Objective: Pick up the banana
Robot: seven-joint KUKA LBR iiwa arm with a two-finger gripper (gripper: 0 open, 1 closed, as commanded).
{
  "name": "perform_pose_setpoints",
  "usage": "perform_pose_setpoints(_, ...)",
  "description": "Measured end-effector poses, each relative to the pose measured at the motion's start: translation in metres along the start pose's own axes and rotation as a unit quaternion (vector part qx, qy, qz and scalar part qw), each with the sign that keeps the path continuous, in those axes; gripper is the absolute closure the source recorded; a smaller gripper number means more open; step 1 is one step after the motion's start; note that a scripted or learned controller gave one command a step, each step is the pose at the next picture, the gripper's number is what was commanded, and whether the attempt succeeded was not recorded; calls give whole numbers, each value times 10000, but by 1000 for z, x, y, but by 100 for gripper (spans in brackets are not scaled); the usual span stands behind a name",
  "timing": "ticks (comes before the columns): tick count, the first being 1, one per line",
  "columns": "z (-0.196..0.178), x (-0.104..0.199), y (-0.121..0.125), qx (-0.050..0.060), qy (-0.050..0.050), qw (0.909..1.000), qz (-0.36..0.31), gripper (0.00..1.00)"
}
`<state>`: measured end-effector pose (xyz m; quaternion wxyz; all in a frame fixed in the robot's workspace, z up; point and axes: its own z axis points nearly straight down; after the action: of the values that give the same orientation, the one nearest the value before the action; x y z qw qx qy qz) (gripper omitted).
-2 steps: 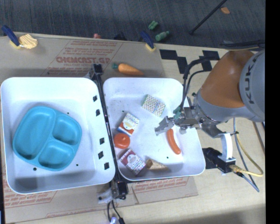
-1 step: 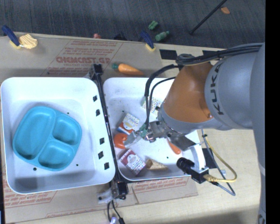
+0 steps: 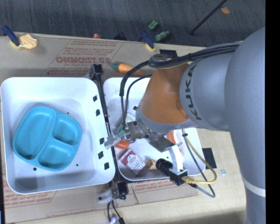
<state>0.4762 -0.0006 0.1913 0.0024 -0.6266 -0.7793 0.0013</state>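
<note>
While the left bin (image 3: 9,125) at the left of the frame holds a blue three-compartment plate (image 3: 46,136) lying flat on its floor, the right bin (image 3: 113,88) at centre is largely covered by the grey KUKA arm (image 3: 238,92), which enters from the right edge and fills the upper right. Its orange band (image 3: 164,97) sits over the middle of that bin, and below it the gripper (image 3: 122,133) reaches down near the bin's left wall, close to the divider between the two bins; whether it is open or closed cannot be told from this angle. Just below the gripper lie an orange-red item (image 3: 123,144) and a dark red packet (image 3: 132,161) on the bin floor. The banana cannot be made out here. An orange object (image 3: 126,68) lies on the cardboard bench top (image 3: 60,55) just above the right bin. A yellow cable (image 3: 203,181) loops off the lower right corner.
</note>
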Motion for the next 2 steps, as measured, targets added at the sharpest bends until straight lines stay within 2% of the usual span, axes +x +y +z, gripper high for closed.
perform_pose_setpoints(1, 0, 83, 18, -2, 0, 9693, 2458, 0)
perform_pose_setpoints(2, -10, 83, 18, 17, 3, 9702, 2424, 100)
